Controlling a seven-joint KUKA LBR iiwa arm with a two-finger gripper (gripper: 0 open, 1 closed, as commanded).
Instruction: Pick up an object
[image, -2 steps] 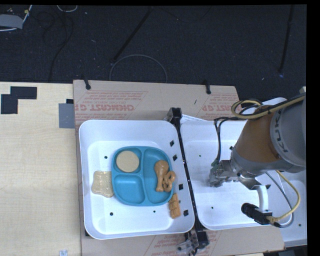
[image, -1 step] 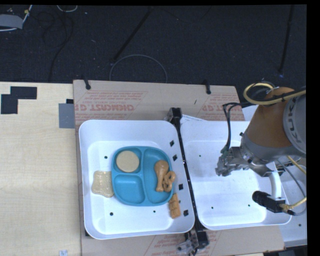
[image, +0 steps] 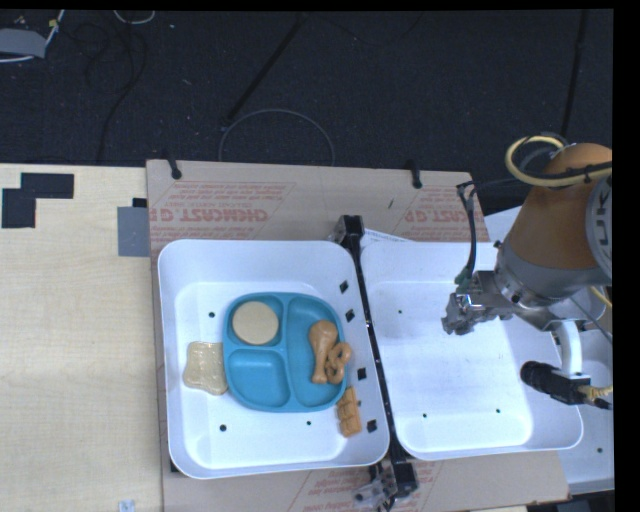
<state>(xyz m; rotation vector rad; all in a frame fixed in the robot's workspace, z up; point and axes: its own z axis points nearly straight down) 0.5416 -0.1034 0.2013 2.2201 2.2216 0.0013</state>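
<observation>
On the far left the bench (image: 70, 330) is pale, smooth wood with dark square patches near its upper edge. A sheet of brown cardboard (image: 260, 205) with red printing lies under both bins.

The left bin (image: 185, 275) is shallow, glossy white plastic with rounded corners. A pale, lumpy, bread-like piece (image: 205, 367) lies on its floor, touching the left edge of a blue tray (image: 262, 378). The tray is smooth plastic, rounded, split into three compartments. A flat, round, tan disc like a cookie (image: 254, 322) sits in the upper left compartment. A knobbly, twisted, golden-brown pretzel-like piece (image: 328, 352) lies in the long right compartment, running top to bottom. A small orange-brown chunk (image: 348, 412) with a rough surface lies on the bin floor just beside the tray's lower right corner, close to the black divider (image: 362, 320) between the bins.

All these pieces lie in the left bin, well apart from the claw, which is across the divider to their right.

The right bin (image: 450, 420) is the same white plastic, its floor smooth with a few small dark dots.

The claw (image: 462, 318) is over the right bin's upper right part, small, dark and metallic, at the end of the grey wrist under the orange band. Nothing shows between its tips; whether they are spread or pressed together I cannot tell at this size.
</observation>
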